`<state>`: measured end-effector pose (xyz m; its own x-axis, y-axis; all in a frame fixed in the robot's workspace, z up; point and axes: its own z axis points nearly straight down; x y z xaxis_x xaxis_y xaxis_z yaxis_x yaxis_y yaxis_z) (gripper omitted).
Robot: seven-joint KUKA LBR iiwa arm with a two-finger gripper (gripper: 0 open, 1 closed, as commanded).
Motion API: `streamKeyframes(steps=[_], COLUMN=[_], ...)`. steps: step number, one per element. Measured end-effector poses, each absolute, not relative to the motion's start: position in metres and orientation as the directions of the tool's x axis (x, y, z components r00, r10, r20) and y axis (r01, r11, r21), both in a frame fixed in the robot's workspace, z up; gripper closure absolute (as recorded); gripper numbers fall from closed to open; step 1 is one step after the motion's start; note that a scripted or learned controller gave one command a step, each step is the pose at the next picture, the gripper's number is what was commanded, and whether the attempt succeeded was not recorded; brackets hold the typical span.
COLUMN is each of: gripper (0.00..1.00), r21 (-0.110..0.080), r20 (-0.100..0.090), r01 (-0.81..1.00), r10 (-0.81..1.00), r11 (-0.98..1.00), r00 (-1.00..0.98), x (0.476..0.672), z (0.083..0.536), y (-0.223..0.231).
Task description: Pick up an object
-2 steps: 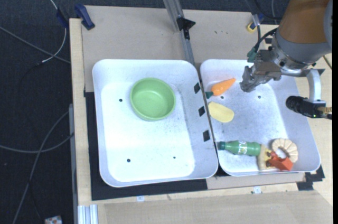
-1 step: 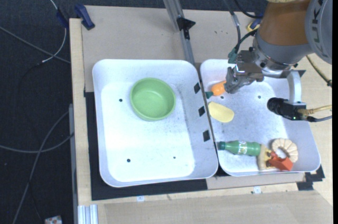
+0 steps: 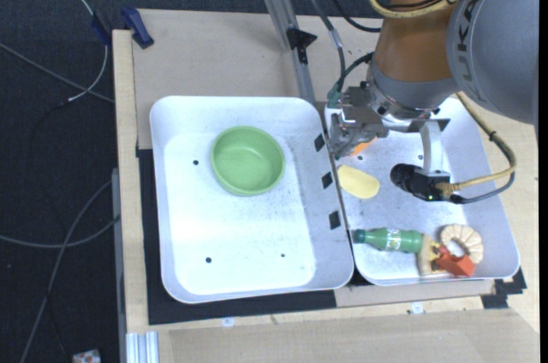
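- From where the camera looks down, the arm (image 3: 445, 19) comes in from the upper right of the frame, its orange band bulging above the grey wrist.
- The gripper (image 3: 349, 137) hangs low over the upper left corner of the right bin (image 3: 484, 151), right by the edge where the two bins meet.
- I cannot tell from here how the gripper is set or whether it has anything; a scrap of orange shows just beneath it, too small to name.
- A pale yellow object (image 3: 359, 181) lies in the right bin just below the gripper, near the dividing edge; whether they touch is unclear.
- Further down, near that bin's lower edge, a green bottle (image 3: 390, 240) lies on its side, white cap pointing left.
- Just right of the bottle sits a cream ring-shaped toy (image 3: 463, 240) with a red-orange piece (image 3: 452, 264) touching its lower edge.
- A black camera-like unit (image 3: 418, 181) with a yellowish cable hangs off the wrist, over the middle of the right bin.
- The left bin (image 3: 180, 267) fills the centre left of the frame and holds a green bowl (image 3: 247, 160), upright, in its upper half.
- A blue clamp (image 3: 135, 26) sits at the bench's upper left corner.
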<state>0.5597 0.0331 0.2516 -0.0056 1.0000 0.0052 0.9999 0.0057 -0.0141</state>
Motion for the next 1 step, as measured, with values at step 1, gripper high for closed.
streamKeyframes(steps=[1], gripper=[1.0], r21=[-0.014], r20=[0.004], r01=[1.0], r10=[1.0], r11=[0.006], r00=[-0.006], x=[0.5456], z=[0.253], y=[0.0949])
